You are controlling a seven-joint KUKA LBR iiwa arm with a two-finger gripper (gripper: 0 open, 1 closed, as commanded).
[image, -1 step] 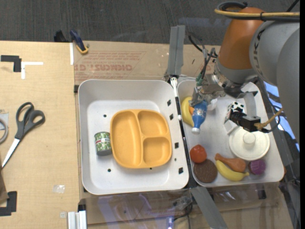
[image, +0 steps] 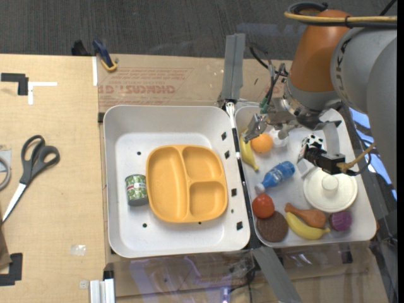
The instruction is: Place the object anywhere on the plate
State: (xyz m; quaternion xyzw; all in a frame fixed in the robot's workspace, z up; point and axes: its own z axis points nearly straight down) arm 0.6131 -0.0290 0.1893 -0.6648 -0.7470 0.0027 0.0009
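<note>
1. A robotics lab or test bench is shown, not a home or kitchen.
2. A grey industrial arm (image: 372,62) with an orange band is mounted at the right of the bench.
3. Two shallow white bins (image: 120,169) are set side by side on a plywood benchtop (image: 44,137), with a flattened cardboard sheet (image: 158,81) laid behind them.
4. Toy food is gathered in the right bin (image: 363,226), and a compartment plate (image: 187,183) is placed in the left.
5. Scissors (image: 28,163) and a clamp (image: 104,55) are left on the bench.
</note>
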